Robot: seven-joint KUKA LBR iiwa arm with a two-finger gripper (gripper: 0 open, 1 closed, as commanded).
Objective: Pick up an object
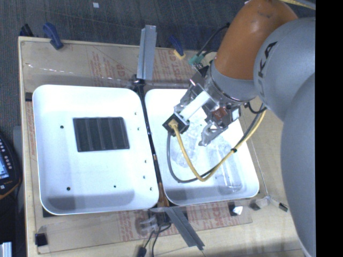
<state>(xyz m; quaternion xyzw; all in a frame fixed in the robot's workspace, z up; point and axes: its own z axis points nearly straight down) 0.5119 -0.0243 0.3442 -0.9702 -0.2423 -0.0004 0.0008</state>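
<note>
Wooden bench (80, 63) on dark floor, left bin (86, 197) bore a dark grate, gripper (210, 135) hung over right bin (161, 106), finger state indiscernible, clear objects (230, 178) lay inside.

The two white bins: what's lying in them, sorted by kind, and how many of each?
Dark grey ribbed slab, in the left bin: 1
Clear see-through items, in the right bin: at least 1, near its front corner; more seem to lie under the gripper, too faint to count.
Total: at least 2
</note>
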